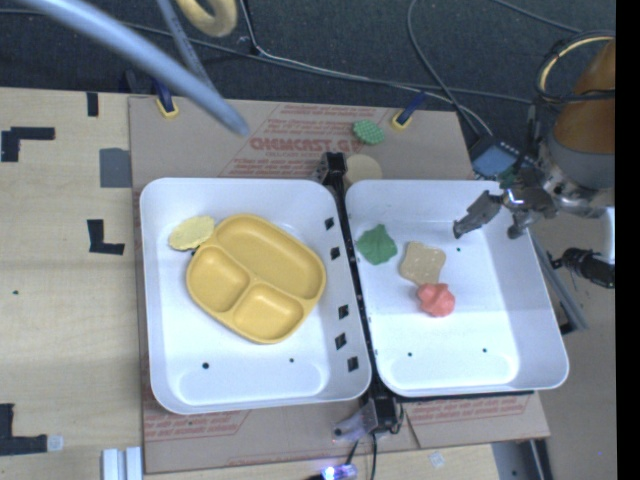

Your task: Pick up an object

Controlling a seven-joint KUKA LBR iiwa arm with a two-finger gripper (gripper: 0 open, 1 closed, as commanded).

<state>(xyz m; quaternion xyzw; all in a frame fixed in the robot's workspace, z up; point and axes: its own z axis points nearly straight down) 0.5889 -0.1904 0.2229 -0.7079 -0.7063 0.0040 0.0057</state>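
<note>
In the right bin [500, 358] lie three small objects: a green leafy piece [376, 245], a tan square piece [422, 263] and a red-pink lump [436, 299]. My gripper [492, 219] hangs over the bin's upper right part, to the right of and above the three objects. Its fingers are spread apart, open, with nothing between them. The orange-banded arm reaches in from the right edge.
The left bin [170, 358] holds a yellow divided plate [256, 276] and a pale yellow piece [191, 233] at its upper left. A green piece [368, 130] and a pale disc [362, 167] rest on the cardboard behind the bins. Cables run across the back.
</note>
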